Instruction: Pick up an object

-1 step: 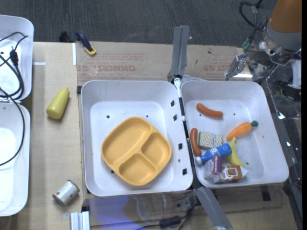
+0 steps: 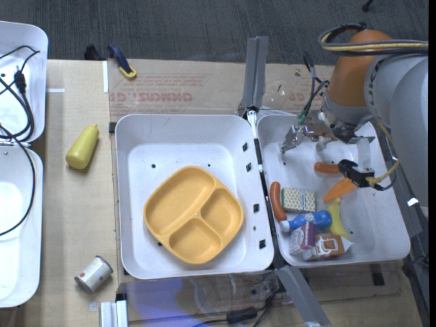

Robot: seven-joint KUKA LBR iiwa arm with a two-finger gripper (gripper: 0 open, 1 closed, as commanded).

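My gripper (image 2: 293, 139) hangs over the back left part of the right bin (image 2: 381, 247), below the arm's orange band (image 2: 354, 73). Nothing is seen held in it. In front of it, in the bin, lie a red sausage (image 2: 274, 201), a small checkered box (image 2: 299, 199), a blue bottle (image 2: 306, 221), a yellow banana-like piece (image 2: 336, 216), two orange carrots (image 2: 338, 190) (image 2: 325, 168) and a brown and white carton (image 2: 321, 246). The nearest items are the carrots, just right of the gripper.
The left bin (image 2: 136, 142) holds a yellow divided plate (image 2: 194, 214). On the bench to the left lie a yellow mustard bottle (image 2: 82, 147), a tipped can (image 2: 93, 273) and a blue and yellow clamp (image 2: 121, 61). A grey post (image 2: 255, 73) stands between the bins at the back.
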